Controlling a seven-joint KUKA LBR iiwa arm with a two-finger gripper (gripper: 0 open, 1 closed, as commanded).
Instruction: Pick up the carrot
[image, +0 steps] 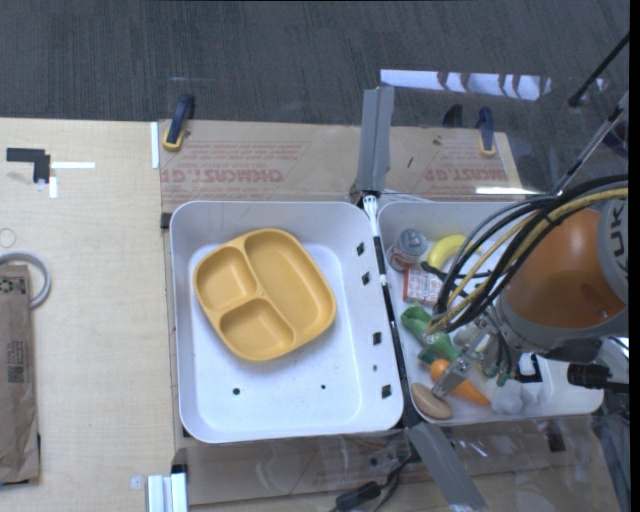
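From the camera view above the table (90, 300), we see two white bins side by side. The left bin (290, 405) carries a yellow divided plate (263, 293), lying flat and a little turned, well apart from everything the task concerns. The right bin (570, 400) holds a small crowd of toy foods pushed toward its left wall, probably because they were tipped in as a heap and not arranged.

The carrot (458, 385) lies low in that bin, orange, slanted, with green pieces (425, 335) just above it and a tan rounded piece (432, 402) touching or nearly touching its lower end. A can (411, 245) and a yellow fruit (447, 250) sit farther up, near the back wall.

The arm (560, 275) reaches in from the right, its cables draped across the foods. The end effector (478, 362) hangs low right at the carrot, which we judge to be a grasp attempt in progress. Whether it is spread or closed we cannot tell, since cables and wrist hardware clutter that spot, and we see no carrot clearly between its parts. The neighbours crowding the carrot could well be caught along with it.
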